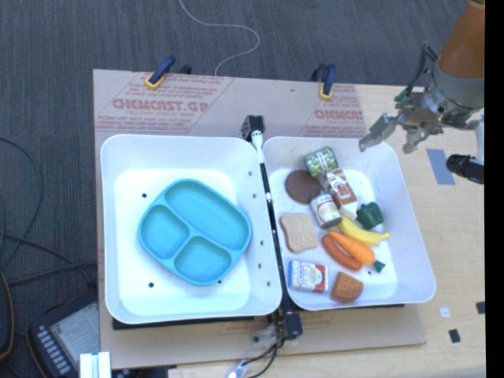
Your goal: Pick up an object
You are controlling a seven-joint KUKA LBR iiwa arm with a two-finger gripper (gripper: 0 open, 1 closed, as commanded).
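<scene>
Right now your gripper (391,136) hangs spread wide and holding nothing, over the upper right corner of the right bin (417,235).

You see the arm (465,38) enter at the upper right of the frame, orange band above grey wrist, fingers angled down-left. Below it the right bin carries a heap of toy food: a green can (320,162), a brown round cookie (302,186), a bread slice (298,231), a yellow banana (361,231), an orange carrot (347,249) and a small carton (308,276). In the left bin (118,235) lies a glossy blue divided plate (194,231).
</scene>
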